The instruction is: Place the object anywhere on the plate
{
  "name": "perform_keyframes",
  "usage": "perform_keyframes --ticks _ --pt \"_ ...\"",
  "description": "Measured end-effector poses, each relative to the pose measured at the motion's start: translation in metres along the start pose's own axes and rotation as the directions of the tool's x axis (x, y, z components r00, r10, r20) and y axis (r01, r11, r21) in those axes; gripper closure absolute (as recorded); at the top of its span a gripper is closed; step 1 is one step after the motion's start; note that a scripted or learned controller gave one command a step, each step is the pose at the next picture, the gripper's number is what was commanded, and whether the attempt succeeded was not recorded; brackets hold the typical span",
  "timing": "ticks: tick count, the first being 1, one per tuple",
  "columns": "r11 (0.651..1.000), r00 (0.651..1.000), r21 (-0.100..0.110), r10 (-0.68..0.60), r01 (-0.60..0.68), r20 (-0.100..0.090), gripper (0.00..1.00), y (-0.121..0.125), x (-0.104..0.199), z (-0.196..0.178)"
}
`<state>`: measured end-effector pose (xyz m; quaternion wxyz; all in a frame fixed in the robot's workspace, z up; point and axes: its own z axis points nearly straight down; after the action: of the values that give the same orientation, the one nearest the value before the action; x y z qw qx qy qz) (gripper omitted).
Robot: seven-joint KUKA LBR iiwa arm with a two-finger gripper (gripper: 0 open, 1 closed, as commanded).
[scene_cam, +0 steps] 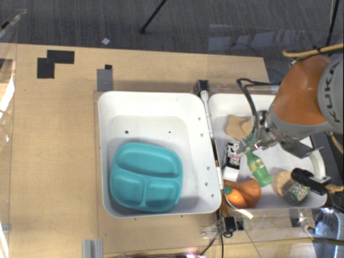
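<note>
Green bottle (257, 165) in the right bin (220, 104), the gripper (253, 142) at its neck.
The bottle lies slanted, cap toward upper left; I cannot tell whether the fingers clamp it. The teal plate (145, 176) lies in the left bin (150, 104), bare floor around.

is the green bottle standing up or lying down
Lying down: the green bottle lies slanted on the right bin's floor, its cap end toward the gripper.

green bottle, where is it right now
In the camera view the green bottle lies tilted in the right bin, just under the arm's wrist, with the orange squash-like toy below-left and the small dark jar to its right.
</note>
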<state>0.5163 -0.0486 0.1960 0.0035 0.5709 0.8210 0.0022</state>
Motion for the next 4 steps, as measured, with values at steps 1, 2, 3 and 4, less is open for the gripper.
perform_keyframes --ticks 1,2,3,4 --pt "0.955 0.955 0.003 0.295 -0.295 -0.002 1.0 -0.002 0.073 -0.041" --pt "0.829 0.829 0.008 0.559 -0.559 -0.002 1.0 0.035 0.179 -0.033" --pt "0.951 0.951 0.009 0.308 -0.308 -0.002 1.0 0.069 0.272 -0.006" --pt "0.953 0.953 0.007 0.302 -0.302 -0.003 1.0 0.071 0.271 -0.017"
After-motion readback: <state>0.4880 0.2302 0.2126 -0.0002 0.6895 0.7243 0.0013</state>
